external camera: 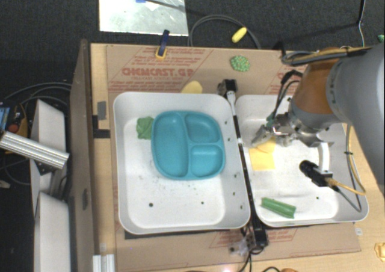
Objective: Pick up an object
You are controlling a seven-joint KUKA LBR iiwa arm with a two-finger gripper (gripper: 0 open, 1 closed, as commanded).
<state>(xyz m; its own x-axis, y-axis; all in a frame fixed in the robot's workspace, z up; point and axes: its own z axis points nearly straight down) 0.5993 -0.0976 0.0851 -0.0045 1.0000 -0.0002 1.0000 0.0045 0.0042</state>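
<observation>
Right bin (337, 213) holds yellow piece (262, 159) under tool (269, 137), green stick (278, 207) nearby.

silver sheet (143, 0), yellow plug (239, 35), cables (30, 93)

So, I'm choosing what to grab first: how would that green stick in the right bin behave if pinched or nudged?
The green stick looks small and thin, so probably light. Its long, rounded shape suggests that it may roll or spin if nudged. It lies flat on the bin floor, so a pinch across its narrow width seems safest.
</observation>
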